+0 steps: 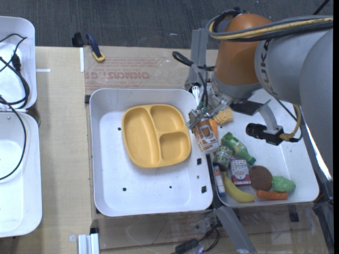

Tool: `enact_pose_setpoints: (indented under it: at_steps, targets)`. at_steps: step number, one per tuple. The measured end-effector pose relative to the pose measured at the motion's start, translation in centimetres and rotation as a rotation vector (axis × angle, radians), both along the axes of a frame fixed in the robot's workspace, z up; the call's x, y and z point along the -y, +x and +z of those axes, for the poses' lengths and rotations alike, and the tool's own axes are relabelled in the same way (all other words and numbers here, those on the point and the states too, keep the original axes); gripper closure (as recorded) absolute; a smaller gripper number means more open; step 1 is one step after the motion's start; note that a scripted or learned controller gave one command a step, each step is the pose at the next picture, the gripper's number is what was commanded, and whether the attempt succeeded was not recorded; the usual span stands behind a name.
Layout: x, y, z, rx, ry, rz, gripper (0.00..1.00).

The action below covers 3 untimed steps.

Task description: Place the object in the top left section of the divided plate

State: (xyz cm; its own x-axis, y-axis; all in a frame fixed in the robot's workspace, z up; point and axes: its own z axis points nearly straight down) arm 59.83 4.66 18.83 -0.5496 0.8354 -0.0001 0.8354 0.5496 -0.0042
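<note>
Gripper (204, 110) hung over carton (204, 135) at right bin's (304, 194) left edge; jaw state unclear; plate (156, 135) unfilled; pick could miss.

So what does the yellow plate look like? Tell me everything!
The divided plate is yellow-orange, looks like plastic, with rounded corners and a raised rim. Ridges split it into three sections: one long one on the left, two smaller ones on the right. It lies flat and slightly turned in the left white bin, with nothing on it.

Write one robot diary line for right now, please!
phase: picking | gripper: low over right bin, at orange carton | divided plate: left bin, nothing in it
</note>
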Motion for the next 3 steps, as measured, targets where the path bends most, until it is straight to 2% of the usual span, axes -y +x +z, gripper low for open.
enact_pose_setpoints:
  at_steps: [1, 2, 3]
  targets:
    - [-5.6, 6.1, -2.0, -0.001, -0.001, -0.053, 1.00]
    - [-5.6, 6.1, -2.0, 0.000, -0.002, -0.053, 0.00]
    - [0.6, 0.8, 0.1, 0.001, 0.000, 0.068, 0.00]
